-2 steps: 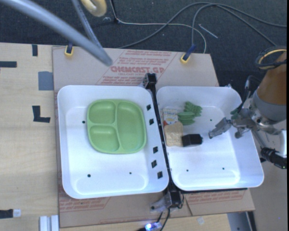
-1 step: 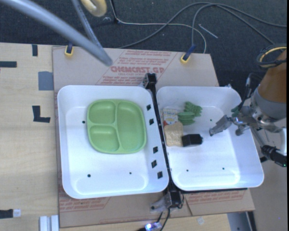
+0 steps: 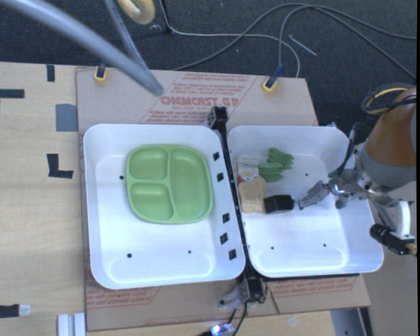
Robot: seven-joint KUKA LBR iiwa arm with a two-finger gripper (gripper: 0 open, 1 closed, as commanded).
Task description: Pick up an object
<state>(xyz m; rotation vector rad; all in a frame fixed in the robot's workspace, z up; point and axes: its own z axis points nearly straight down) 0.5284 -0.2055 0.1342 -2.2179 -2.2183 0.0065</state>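
In the right white bin [image 3: 336, 254]: a black rectangular block [image 3: 278, 204], a tan flat sponge-like block [image 3: 252, 194], a small white printed packet [image 3: 247, 166] and a green leafy plastic toy [image 3: 276, 161], clustered at its left side.
Black block: just right of the tan block, near the gripper [image 3: 312, 197].
Gripper: low over the right bin, tip pointing left at the black block, apart from it.
Fingers: cannot tell whether parted or closed; nothing visibly held.
Left white bin [image 3: 105, 257]: a green divided plastic plate [image 3: 170, 183], lying flat.
Table [image 3: 28, 208]: pale wood, carrying both bins.
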